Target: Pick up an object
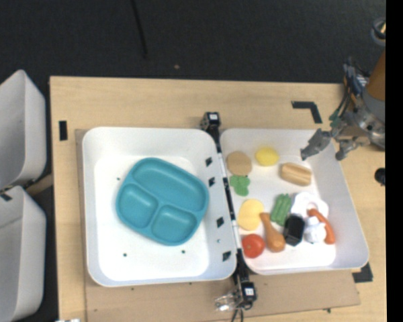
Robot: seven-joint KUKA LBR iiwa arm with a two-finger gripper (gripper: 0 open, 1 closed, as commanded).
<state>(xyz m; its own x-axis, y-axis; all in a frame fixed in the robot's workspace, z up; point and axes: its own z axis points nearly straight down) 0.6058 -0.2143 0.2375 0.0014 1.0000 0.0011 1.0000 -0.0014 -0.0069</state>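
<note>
The right bin holds several toy foods: a tan round piece, a yellow lemon, a bread roll, a small green piece, a yellow piece, a green pepper, a drumstick, a red tomato, a black item and a white-and-orange item. My gripper hangs over the bin's far right corner, above and right of the bread roll. Its fingers are spread open with nothing between them.
The left bin holds a blue divided plate. A ridge with black clips separates the two bins. White blocks stand off the bench's left edge.
</note>
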